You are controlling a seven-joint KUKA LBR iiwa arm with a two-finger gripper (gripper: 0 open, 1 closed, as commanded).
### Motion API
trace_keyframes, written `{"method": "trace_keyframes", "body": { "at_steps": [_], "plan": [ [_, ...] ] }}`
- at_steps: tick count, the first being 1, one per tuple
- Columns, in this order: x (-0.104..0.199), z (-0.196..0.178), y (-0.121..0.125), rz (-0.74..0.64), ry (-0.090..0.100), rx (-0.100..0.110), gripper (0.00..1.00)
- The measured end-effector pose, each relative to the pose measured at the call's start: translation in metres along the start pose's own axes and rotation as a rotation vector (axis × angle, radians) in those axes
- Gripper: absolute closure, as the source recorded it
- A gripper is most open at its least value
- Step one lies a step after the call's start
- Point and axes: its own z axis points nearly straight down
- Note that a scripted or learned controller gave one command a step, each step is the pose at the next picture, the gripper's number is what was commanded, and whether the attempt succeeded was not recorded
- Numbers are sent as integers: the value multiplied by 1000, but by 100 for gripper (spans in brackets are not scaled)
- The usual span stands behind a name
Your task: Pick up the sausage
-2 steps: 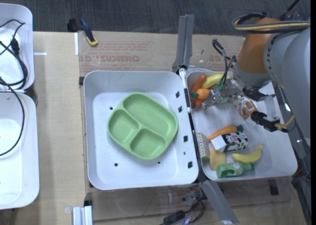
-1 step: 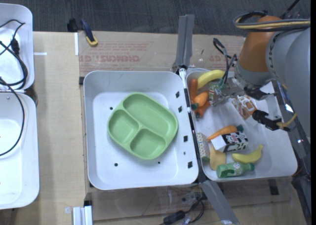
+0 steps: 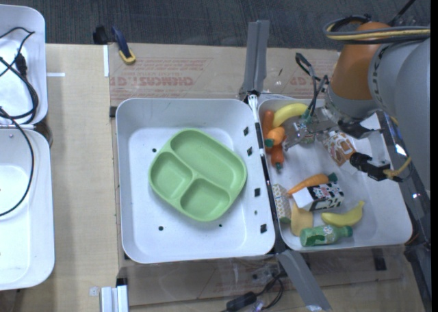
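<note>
The sausage looks to be the reddish-brown link (image 3: 277,156) lying against the left wall of the right bin (image 3: 383,232), just below an orange piece (image 3: 275,135). My gripper (image 3: 295,137) hangs low over the bin's upper left part. It is just right of the orange piece and above and to the right of the sausage. A yellow banana (image 3: 290,111) lies right behind it. I see nothing held in it.
The right bin also holds a small carton (image 3: 341,148), a carrot (image 3: 309,183), a black-and-white box (image 3: 323,196), a second banana (image 3: 343,215) and a green bottle (image 3: 324,235). A green divided plate (image 3: 198,174) lies in the left bin (image 3: 130,167).
</note>
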Motion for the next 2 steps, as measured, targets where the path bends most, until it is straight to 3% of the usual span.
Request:
{"method": "trace_keyframes", "body": {
  "at_steps": [1,2],
  "plan": [
    [7,7,-42,-56,4,-5,0],
    [21,8,-78,198,6,-2,0]
  ]
}}
